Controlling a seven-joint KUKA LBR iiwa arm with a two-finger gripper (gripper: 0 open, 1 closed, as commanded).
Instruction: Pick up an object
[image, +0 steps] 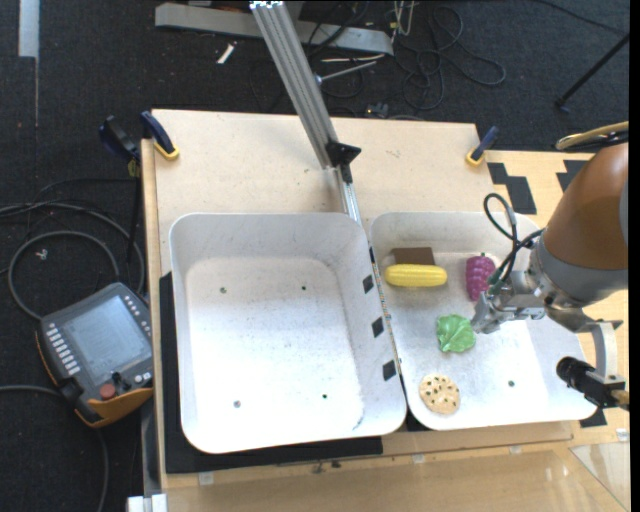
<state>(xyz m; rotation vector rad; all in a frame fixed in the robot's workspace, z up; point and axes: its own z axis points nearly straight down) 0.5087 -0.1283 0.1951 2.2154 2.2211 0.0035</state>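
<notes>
Just left of the pincer (487, 318), grip state unclear, lies the green lettuce (456, 334).

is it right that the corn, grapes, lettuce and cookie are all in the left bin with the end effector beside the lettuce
Not quite. The camera view shows the corn, grapes, lettuce and cookie all in the right bin, not the left. The end effector is indeed beside the lettuce.

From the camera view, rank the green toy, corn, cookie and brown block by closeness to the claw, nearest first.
With the claw in the right bin:
1. Green toy, right beside the claw, on its left.
2. Corn, up and left, near the bin's back.
3. Cookie and brown block, too close to call; the cookie sits at the front, the block behind the corn.
</notes>
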